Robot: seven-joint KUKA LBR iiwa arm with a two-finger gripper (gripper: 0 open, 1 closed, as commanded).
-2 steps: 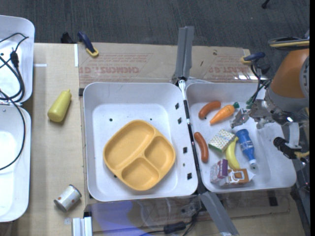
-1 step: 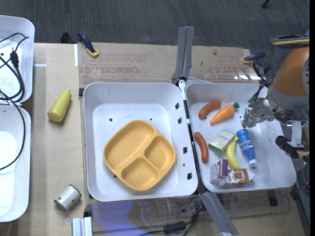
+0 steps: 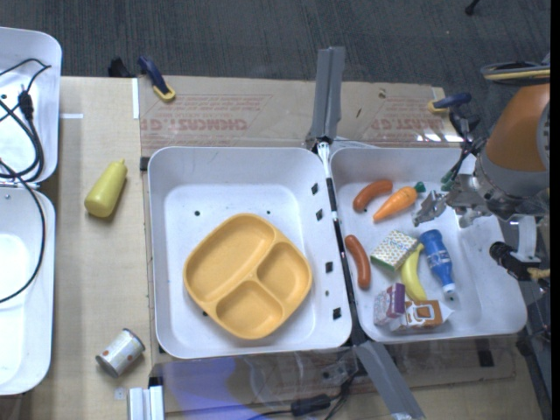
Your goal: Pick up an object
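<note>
The right bin (image 3: 490, 309) holds several small things. An orange carrot (image 3: 395, 203) and a red-brown sausage (image 3: 373, 192) lie at its back left. A second sausage (image 3: 358, 261) lies along the left wall. In the middle are a green-yellow sponge block (image 3: 393, 248), a banana (image 3: 412, 274) and a blue bottle (image 3: 437, 261). A purple and orange carton (image 3: 406, 308) rests near the front. My gripper (image 3: 431, 207) hangs over the back middle of this bin, just right of the carrot and above the blue bottle, with nothing visibly held.
The left bin (image 3: 175, 191) holds a yellow three-compartment plate (image 3: 248, 275). On the bench to its left are a yellow squeeze bottle (image 3: 106, 189) and a small tin can (image 3: 120, 351). Blue clamps (image 3: 156, 79) grip the cardboard at the back. A grey post (image 3: 327, 94) stands between the bins.
</note>
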